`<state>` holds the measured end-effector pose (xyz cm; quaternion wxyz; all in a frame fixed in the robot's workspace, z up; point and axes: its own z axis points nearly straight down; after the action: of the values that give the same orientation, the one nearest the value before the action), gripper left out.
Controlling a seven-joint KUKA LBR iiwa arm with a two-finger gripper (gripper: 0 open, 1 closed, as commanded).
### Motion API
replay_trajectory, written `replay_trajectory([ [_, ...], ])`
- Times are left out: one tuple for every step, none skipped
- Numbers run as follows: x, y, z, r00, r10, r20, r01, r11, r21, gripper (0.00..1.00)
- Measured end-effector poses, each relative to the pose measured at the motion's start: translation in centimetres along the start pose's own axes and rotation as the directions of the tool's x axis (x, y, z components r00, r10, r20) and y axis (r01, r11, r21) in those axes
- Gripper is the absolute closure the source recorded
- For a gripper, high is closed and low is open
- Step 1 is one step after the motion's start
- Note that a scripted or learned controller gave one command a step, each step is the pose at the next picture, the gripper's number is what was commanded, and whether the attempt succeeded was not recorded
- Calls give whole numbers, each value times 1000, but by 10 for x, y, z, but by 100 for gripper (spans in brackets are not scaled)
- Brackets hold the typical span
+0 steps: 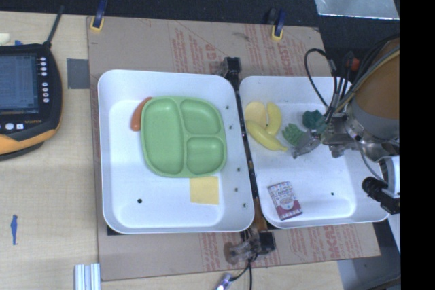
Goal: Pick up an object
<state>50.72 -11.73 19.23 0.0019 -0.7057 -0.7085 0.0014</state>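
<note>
A black and orange teach pendant with a grey screen (24, 98) is seen at the far left of the desk (47, 214). A brown cardboard sheet (170, 44) is laid under 2 shallow white bins, clamped at its far edge by 2 blue and yellow clips (99, 15).

In the left white bin (115, 207), a light green plastic tray with 3 compartments (183, 136) is placed near the middle. An orange sausage-shaped toy (138, 115) is partly hidden under the tray's left edge. A flat yellow square like a cheese slice (204, 190) is laid just beside the tray's near edge.

In the right white bin (326, 210), a yellow banana toy (265, 125) is found at the far left corner area. A small green leafy toy (294, 134) is set just right of the banana, and a darker teal object (313, 120) is seen just beyond it. A small red and white packet (284, 200) is laid flat near the bin's near wall, well apart from the rest.

The metal hand (306, 146) of the grey arm is positioned over the right bin, just beside the green leafy toy. Whether the hand is wide or narrow cannot be told. Nothing is seen between its tips. Black cables (319, 71) are looped above the wrist.
</note>
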Motion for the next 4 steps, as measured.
replay_trajectory([
  [-70,54,-36,1000,3,2,-3,1000,-3,0],
  [-69,116,86,1000,-3,1,3,1000,2,0],
  [-95,139,97,1000,1,1,-1,1000,-3,0],
  [-95,139,86,1000,-3,1,3,1000,-3,100],
])
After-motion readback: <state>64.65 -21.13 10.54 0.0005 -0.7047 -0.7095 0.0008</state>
